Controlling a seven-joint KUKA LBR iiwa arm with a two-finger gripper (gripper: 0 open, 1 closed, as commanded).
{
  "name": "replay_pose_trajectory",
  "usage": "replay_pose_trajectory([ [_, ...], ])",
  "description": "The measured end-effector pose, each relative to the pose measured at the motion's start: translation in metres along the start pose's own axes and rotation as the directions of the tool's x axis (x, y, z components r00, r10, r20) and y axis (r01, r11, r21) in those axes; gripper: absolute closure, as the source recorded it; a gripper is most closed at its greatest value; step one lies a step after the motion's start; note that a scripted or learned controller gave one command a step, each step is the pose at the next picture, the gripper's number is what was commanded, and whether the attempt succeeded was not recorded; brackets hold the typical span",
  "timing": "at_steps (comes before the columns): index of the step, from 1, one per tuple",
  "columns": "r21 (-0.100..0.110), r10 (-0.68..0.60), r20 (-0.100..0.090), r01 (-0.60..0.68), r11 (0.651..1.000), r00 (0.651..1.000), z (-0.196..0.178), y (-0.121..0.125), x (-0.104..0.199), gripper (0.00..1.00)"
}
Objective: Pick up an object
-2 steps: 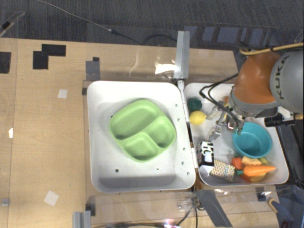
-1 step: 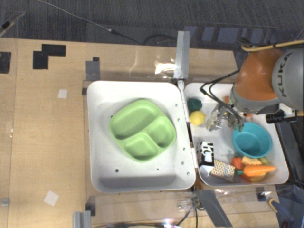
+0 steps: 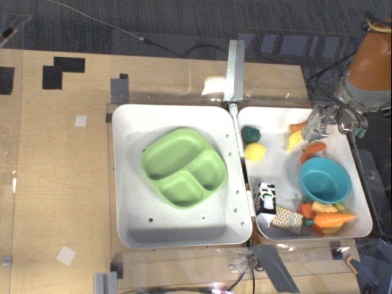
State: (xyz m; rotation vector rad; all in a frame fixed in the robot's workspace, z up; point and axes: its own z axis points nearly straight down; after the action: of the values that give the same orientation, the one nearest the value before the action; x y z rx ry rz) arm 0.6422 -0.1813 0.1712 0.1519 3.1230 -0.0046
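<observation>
My gripper (image 3: 316,129) hangs over the far right part of the right bin (image 3: 278,170), just above a small yellow and orange toy (image 3: 296,138) and a red-orange piece (image 3: 313,150). Below them stands a teal bowl (image 3: 324,179). A dark green ball (image 3: 250,133) and a yellow lemon-like toy (image 3: 254,152) lie near the bin's left wall. At the front of the bin sit a black-and-white item (image 3: 266,197), a patterned packet (image 3: 286,218) and orange toy food (image 3: 327,216). I see nothing held between the fingers.
The left bin (image 3: 131,219) holds a green divided plate (image 3: 184,167). A metal post (image 3: 235,72) rises behind the divider between the bins. The arm's orange band (image 3: 370,63) is at the far right. Wooden bench surface spreads to the left.
</observation>
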Motion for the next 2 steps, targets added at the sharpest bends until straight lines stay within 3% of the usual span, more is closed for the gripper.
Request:
replay_pose_trajectory([
  [1,-0.001,-0.002,-0.002,0.002,1.0,1.0,0.001,0.002,0.0,0.0],
  [2,-0.002,0.059,-0.001,-0.059,0.998,0.998,0.081,0.01,-0.004,0.0],
])
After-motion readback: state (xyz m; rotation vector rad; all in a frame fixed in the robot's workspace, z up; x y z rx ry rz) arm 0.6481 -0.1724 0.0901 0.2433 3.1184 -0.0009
